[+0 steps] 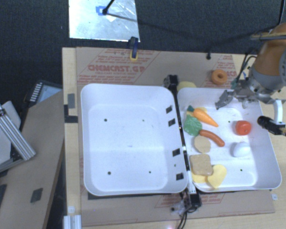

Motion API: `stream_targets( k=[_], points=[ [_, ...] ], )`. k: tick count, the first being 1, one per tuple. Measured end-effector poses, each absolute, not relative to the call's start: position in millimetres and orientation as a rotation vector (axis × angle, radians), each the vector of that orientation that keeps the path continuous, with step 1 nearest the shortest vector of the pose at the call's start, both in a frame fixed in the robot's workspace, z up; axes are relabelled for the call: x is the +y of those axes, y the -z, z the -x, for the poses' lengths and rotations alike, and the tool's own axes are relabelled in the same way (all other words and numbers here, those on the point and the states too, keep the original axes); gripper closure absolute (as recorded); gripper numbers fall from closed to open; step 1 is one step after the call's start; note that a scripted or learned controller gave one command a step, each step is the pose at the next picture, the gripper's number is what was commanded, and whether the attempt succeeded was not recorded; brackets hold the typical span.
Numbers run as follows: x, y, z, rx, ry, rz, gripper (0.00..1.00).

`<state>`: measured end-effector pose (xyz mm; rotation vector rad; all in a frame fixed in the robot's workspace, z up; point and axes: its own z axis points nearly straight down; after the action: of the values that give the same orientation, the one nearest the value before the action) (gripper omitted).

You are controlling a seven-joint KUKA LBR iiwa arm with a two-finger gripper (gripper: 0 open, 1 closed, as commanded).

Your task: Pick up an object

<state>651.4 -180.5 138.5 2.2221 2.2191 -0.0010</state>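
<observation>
We logged the gripper point(227, 99) over the far part of the right bin point(269, 173), hanging from the grey wrist that came in from 3 o'clock. Its fingers point(222, 102) pointed down and toward 8 o'clock; we could not tell how far apart they stood, and nothing showed between them.

Nearest candidate: the carrot point(203, 116), lying at about 7 o'clock from the gripper, near it but not touching. Its long axis ran from 10 to 4 o'clock, green top at the 10 end. Just past it, the same way, sat the green leafy piece point(192, 126) and the sausage point(212, 137). The tomato point(243, 127) lay at about 5 o'clock, a little farther off.

We judged that a short drop toward 7 o'clock would meet the carrot, with the fingers best set across its axis. The left bin point(93, 99) was well apart at 9 o'clock.
</observation>
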Motion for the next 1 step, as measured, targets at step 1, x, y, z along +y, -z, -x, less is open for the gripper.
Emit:
stream_targets(
  k=[1],
  points=[
    [-105.3, -117.8, -669.8, 2.232, -0.003, -2.211, 0.0]
  ],
)
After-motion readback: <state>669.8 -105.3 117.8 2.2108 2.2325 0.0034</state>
